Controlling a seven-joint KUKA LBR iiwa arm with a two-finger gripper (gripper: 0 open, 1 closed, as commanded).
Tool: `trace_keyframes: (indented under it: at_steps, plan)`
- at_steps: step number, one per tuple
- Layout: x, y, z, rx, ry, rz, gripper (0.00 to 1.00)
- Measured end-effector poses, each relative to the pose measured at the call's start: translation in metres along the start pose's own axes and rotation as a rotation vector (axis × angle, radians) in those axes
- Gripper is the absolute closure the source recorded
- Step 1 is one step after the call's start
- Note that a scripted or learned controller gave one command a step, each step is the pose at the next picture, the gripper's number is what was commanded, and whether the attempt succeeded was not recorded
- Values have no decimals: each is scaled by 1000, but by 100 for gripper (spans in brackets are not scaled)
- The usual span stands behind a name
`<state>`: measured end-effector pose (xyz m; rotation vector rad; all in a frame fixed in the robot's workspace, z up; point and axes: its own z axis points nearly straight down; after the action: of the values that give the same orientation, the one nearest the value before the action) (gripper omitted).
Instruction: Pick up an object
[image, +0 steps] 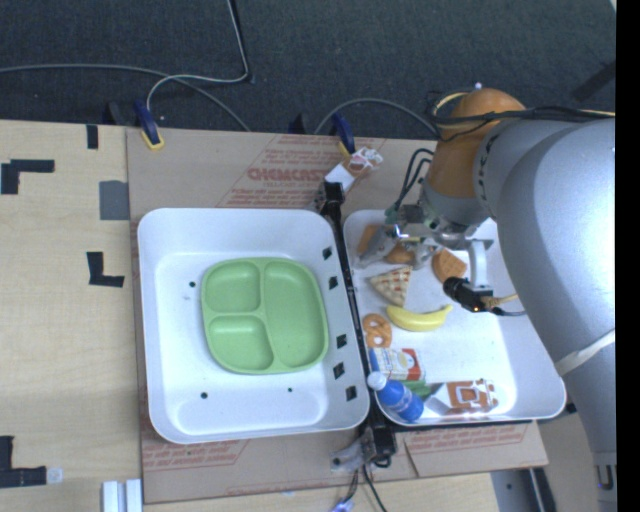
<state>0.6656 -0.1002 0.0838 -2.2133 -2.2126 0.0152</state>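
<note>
My gripper (396, 236) is low in the right bin (520, 360), at its far left corner, below the orange wrist band. It hangs right over some brown bread-like pieces (371, 240). Just in front of it lie a toast wedge (392, 286), a banana (420, 318) and a pretzel (377, 328). An orange roll (447, 265) sits to the gripper's right, under the arm. Nearer the front edge are a small carton (402, 363), a blue bottle (399, 399) and an orange-and-white box (468, 396).
The left bin (170, 300) holds a green divided plate (265, 314). A black-clipped divider wall (342, 300) separates the two bins. The bulky grey arm (560, 220) covers the right bin's far right side. Cables run across the back of the bench.
</note>
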Motion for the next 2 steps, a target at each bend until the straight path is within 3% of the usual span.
trace_keyframes:
  at_steps: [1, 2]
  plan:
    - [-8, 2, -1, -9, -1, -1, 0]
    - [-5, -35, -1, -16, -3, -1, 0]
